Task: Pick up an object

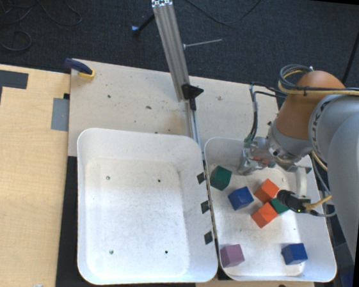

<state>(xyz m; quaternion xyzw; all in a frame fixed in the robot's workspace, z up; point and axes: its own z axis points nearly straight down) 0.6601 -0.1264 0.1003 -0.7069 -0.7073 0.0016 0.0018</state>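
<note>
Over the right bin (320, 268), near its far edge, the gripper (254, 162) hangs from the grey arm (341, 139) with its orange band (302, 112), which reaches in from the right. How the tool stands cannot be told from this slanted look down, and no block can be seen in its hold. Just below and to the left of it sits a green block (221, 177), close to the bin's left wall. A blue block (241, 197) lies a little nearer the camera, and beside that, to the right, are an orange block (266, 190) and a second orange block (265, 215), one just behind the other. Tucked against them on the right is a small dark green block (280, 206). Toward the near edge of the same bin rest a purple block (232, 255) by the left wall and another blue block (294, 253) well to its right. Cables (254, 119) loop down along the wrist. The left bin (102, 144) lies alongside, touching the right one, and a slanted metal bar (172, 45) rises from the bench (126, 98) behind the two.
</note>
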